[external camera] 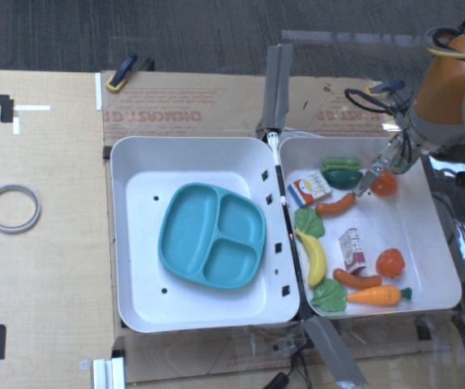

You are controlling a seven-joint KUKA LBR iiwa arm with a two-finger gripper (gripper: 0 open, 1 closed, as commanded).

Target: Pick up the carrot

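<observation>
The desk (38, 298) carries two white bins side by side. The left bin (135, 177) holds a teal divided plate (212, 235). My arm (447, 87) reaches in over the right bin (427, 241), my jaws (372, 181) low near its far side, between a green pepper (342, 173) and a red-orange tomato (384, 184); whether they are open or closed I cannot tell. A banana (313, 256) lies near the dividing wall. The carrot (374, 296) lies at the near edge of the right bin, well apart from my jaws, beside a leafy green (328, 296).
</observation>
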